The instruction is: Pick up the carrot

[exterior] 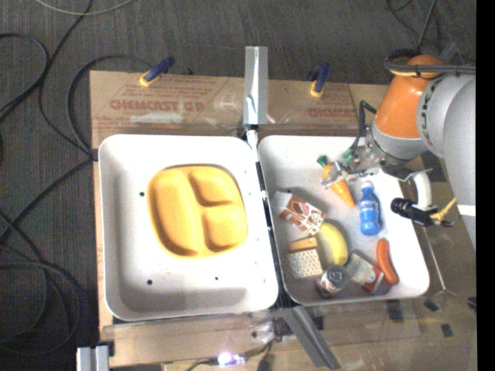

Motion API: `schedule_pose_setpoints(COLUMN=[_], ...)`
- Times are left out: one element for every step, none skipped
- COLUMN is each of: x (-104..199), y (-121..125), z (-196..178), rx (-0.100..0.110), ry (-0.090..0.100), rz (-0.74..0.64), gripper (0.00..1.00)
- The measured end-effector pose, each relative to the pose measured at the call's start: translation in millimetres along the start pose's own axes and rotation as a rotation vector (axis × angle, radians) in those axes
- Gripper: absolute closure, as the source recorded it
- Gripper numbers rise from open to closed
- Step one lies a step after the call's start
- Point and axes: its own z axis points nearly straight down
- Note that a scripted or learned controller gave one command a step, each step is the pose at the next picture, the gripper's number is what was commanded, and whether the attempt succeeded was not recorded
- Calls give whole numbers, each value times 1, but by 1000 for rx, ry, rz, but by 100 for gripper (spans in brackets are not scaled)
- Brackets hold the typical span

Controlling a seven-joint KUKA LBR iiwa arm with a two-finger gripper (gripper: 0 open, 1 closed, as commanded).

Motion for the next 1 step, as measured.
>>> schedule_pose_setpoints(x=[14], y=[28], z=[-94], rx=[9], ry=[5], rz=[30], gripper=[100])
